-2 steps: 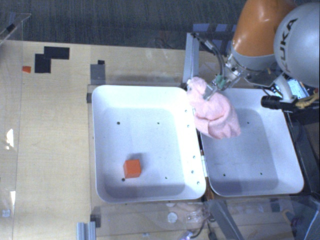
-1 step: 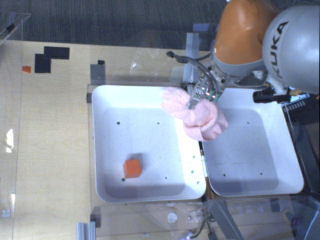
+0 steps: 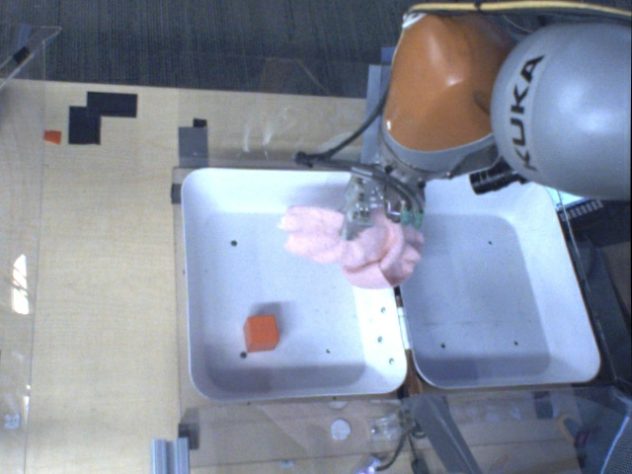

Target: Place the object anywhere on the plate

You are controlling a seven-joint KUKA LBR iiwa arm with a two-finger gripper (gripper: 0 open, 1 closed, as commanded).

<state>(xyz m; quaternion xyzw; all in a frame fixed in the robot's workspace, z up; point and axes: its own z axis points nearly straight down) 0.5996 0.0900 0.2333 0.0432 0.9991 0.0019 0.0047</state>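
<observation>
Camera view shows the hand [image 3: 380,215] gripping a pink cloth [image 3: 351,245] over the left bin [image 3: 212,265]. An orange block [image 3: 262,333] lies well apart.

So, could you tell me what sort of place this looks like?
Probably a robotics lab test bench: a KUKA arm reaches over two shallow white bins on a wooden bench, with a pink cloth and an orange block as test objects.

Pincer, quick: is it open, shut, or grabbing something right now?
Pincer: down on the pink cloth in the left bin; open, shut or gripping cannot be told from this view.
</observation>
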